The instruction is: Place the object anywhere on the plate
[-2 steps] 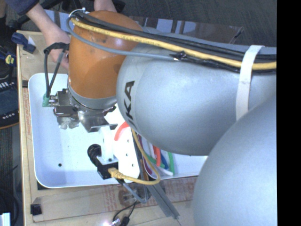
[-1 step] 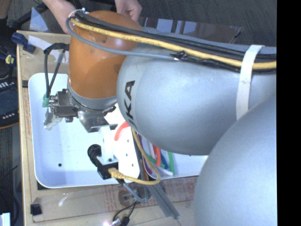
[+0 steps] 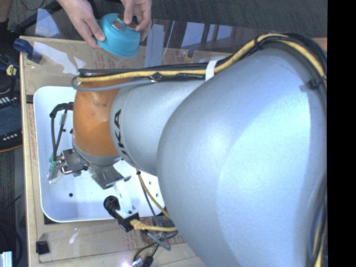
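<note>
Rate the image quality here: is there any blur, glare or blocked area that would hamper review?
Camera view: the grey arm looms close and soft-focused, blocking most of the bench; the white bin is brightly lit, nearly washed out; a person's hands holding a blue object look slightly blurred.

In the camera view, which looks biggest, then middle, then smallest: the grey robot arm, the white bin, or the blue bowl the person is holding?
1. Grey robot arm: looks biggest, partly because it is nearest the camera.
2. White bin: middle, though the arm covers much of it.
3. Blue bowl, held in a person's hands: smallest.
</note>
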{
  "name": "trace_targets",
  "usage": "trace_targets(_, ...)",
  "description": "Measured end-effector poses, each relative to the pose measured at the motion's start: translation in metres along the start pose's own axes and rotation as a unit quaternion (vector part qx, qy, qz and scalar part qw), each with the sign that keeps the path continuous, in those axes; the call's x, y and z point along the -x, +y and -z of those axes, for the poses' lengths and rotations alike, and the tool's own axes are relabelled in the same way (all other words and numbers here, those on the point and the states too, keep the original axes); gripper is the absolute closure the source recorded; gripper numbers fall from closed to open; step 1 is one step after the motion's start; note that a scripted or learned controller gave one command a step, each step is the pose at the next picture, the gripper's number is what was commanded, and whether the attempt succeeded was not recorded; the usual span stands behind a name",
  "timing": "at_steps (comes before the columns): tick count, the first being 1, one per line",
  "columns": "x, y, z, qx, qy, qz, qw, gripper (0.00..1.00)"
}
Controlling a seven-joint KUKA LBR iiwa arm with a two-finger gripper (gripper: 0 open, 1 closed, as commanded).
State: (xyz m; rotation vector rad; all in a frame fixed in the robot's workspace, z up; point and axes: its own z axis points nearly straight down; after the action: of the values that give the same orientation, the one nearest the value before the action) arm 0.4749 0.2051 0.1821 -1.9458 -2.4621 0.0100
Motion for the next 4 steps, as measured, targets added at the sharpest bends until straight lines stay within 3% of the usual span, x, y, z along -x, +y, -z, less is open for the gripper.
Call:
trace_targets(1,-0.001,0.0,0.009,-0.001,0.0,0.002,1.0,1.0)
trace_targets(2,0.148,-0.033,0.008,0.001,0.0,0.063,0.998,1.0)
trace_targets(3,0.148,-0.033,0.008,0.002,0.001,0.064,0.998,0.0)
trace_targets(4,0.076,0.006,-0.078,0.008,0.0,-0.011,0.9999,0.0)
